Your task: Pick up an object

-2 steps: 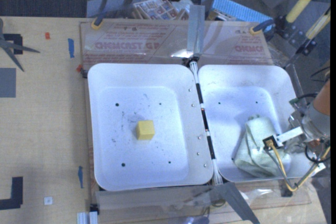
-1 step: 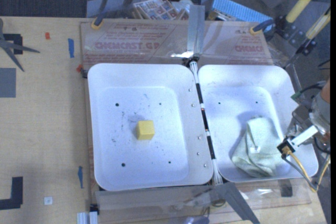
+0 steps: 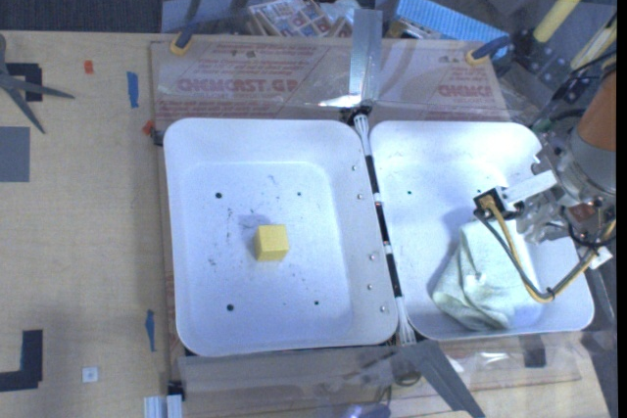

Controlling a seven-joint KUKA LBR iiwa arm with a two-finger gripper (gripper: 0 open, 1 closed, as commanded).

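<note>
Reaching in from the right edge of the frame, the arm [image 3: 598,137] holds its tool [image 3: 544,215] low over the right bin [image 3: 431,152], just beside the crumpled pale cloth [image 3: 477,277] that lies in that bin's lower half. That placement suggests the cloth is the thing being tried for, since it is the nearest object and the tool sits at its upper right edge. Whether the tool is released or clenched I cannot tell; cables and brackets clutter that spot, and nothing shows as held.

A yellow cable [image 3: 519,264] loops down from the tool across the cloth, probably slack wiring, not part of the grasp.

Counting what could be picked: one cloth in the right bin, and one small yellow cube [image 3: 271,242] resting alone near the middle of the left bin [image 3: 196,162], well apart from the arm. Two white bins sit side by side on the desk [image 3: 78,210], touching along the centre seam.
</note>
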